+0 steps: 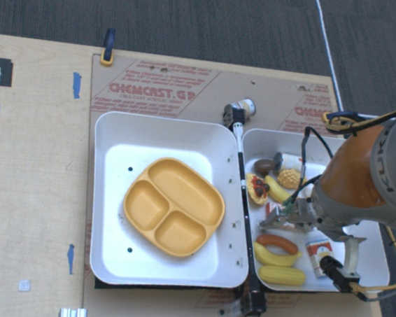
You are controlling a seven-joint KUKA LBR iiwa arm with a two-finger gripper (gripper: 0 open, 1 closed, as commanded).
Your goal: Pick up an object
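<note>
The arm [365,172] reaches in from 3 o'clock and hangs over the right bin [382,268]. The gripper [292,215] sits low among the toys near the bin's middle, and I cannot tell its state, nor whether anything is in it.

The likely pick lies just below it, towards 6 o'clock: a hot dog [278,243], touching a banana [272,256], with a corn cob [282,275] beside that at the bin's near edge. All three look like light, stiff plastic toys, smooth and rounded, so they could slip or roll; a hold across the narrow middle of the long body seems safest.

Count in the right bin: one hot dog, two bananas (the second [277,189] at 11 o'clock of the gripper), one corn cob, one pineapple-like piece [290,177], one dark brown lump [263,166], one red-and-yellow piece [256,189], one small white carton [319,252]; some may be hidden under the arm.

The left bin [108,180] holds one yellow plate [173,206] with three compartments, at 9 o'clock of the gripper.
</note>
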